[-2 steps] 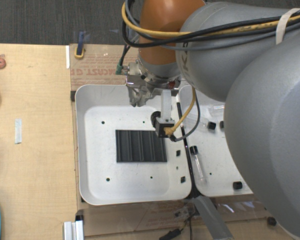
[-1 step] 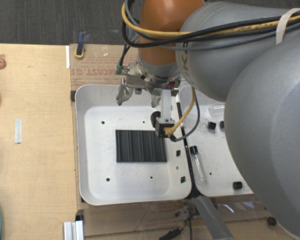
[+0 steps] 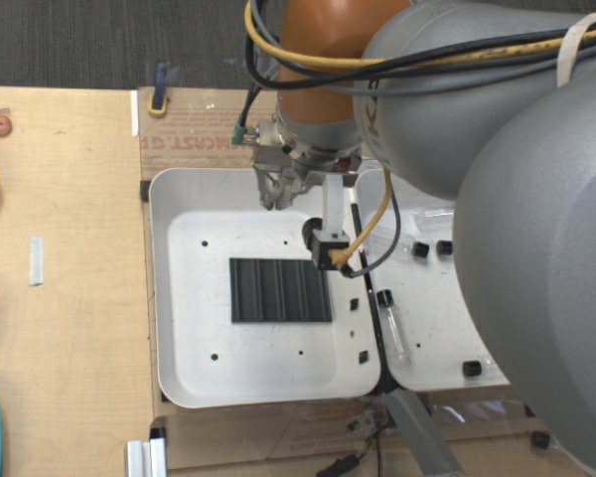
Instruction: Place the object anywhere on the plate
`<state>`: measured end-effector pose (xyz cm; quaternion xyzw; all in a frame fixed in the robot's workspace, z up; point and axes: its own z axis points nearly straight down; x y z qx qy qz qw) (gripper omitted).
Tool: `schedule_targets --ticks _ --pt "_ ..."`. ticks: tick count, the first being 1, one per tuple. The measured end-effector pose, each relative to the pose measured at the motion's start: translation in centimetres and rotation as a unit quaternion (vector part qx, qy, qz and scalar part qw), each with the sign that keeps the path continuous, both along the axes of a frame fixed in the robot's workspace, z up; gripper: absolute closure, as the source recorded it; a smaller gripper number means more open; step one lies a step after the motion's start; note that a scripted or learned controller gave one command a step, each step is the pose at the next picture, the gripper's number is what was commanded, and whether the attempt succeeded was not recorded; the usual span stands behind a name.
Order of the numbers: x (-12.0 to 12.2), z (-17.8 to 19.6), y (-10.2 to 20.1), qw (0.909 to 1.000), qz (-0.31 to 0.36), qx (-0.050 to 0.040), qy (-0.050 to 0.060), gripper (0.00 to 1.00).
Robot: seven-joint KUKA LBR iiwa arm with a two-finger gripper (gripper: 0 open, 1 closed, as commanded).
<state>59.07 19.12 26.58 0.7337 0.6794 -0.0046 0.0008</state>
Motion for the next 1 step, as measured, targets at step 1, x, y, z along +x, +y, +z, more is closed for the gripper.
schedule_targets --ticks 1 --pt "0.94 -3.41 0.93 0.9978 -0.066 0.0014 0.000 1.00"
